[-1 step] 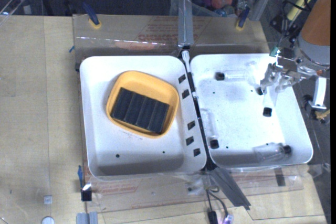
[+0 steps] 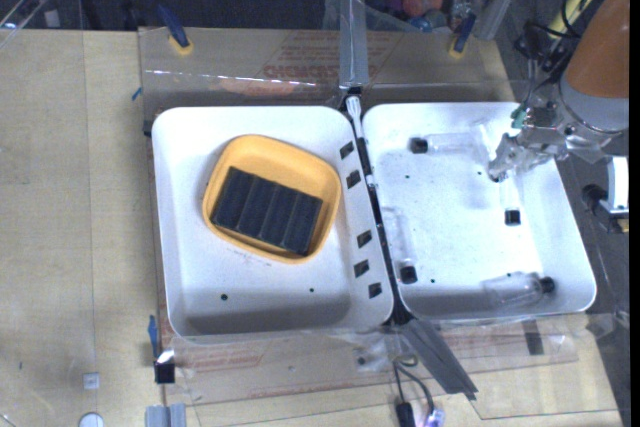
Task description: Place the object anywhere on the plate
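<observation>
The dark ridged block (image 2: 270,210) is seen lying flat inside the yellow plate (image 2: 322,171) in the left bin (image 2: 180,215), long axis running roughly 10-to-4 o'clock, so the placement is judged likely already done. The gripper (image 2: 503,161) is located over the right bin (image 2: 570,245) near its 1 o'clock corner, well apart from the block, which lies at about 9 o'clock from it across the divider. How far the gripper is open cannot be told at this resolution, and nothing is seen held in it.
</observation>
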You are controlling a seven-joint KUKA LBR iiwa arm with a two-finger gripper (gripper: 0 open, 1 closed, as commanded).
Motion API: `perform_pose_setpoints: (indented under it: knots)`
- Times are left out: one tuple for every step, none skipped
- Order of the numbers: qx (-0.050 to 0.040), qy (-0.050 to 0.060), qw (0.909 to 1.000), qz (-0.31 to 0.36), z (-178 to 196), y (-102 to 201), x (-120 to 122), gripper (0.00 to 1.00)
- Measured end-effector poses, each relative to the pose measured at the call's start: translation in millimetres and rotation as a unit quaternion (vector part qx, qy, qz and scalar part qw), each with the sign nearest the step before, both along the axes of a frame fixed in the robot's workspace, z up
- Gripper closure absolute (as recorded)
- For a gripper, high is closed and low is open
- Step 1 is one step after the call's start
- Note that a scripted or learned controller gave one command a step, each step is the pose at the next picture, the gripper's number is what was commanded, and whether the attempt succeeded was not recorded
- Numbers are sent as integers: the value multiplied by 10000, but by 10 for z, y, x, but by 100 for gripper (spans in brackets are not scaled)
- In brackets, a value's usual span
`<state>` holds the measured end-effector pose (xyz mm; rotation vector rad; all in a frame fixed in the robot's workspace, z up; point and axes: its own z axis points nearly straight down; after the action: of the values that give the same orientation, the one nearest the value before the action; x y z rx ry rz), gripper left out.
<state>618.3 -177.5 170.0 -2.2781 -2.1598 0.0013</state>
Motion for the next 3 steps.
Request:
perform_pose_setpoints:
  knots:
    - [5,3,9974,724,-278,252,-114,100]
    - [-9,-19,9949,1012,522,-87,-511,100]
    - [7,-7,9749,2226,105,337,-322,100]
